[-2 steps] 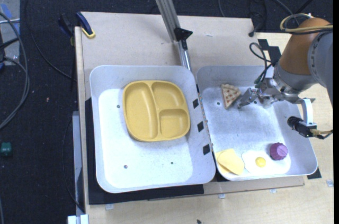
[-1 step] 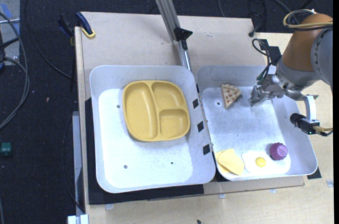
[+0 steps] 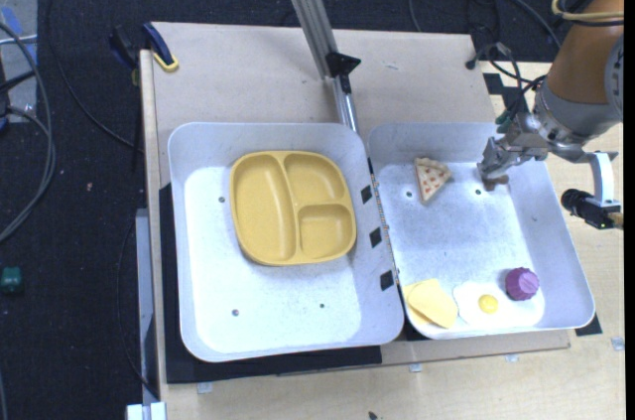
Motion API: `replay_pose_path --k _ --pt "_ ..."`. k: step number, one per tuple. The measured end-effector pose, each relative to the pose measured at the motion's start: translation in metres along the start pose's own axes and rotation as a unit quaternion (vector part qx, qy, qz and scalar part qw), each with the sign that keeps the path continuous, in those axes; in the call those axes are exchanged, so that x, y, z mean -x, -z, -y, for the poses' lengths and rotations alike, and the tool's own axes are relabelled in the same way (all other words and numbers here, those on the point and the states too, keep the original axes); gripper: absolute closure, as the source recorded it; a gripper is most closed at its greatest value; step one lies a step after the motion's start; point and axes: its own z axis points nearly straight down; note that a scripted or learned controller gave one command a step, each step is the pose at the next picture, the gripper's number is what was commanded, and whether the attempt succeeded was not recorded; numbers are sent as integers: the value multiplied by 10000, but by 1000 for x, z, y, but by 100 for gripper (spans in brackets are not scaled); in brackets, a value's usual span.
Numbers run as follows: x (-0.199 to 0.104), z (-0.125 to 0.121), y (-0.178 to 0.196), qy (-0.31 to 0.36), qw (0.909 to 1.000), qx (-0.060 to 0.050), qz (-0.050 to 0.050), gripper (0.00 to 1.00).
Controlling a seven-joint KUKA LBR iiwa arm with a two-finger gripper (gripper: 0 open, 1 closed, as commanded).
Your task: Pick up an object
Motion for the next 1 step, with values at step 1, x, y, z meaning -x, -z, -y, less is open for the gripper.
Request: replay_pose_path --k 1 --pt "-4 -6 63 3 10000 3 2 100"
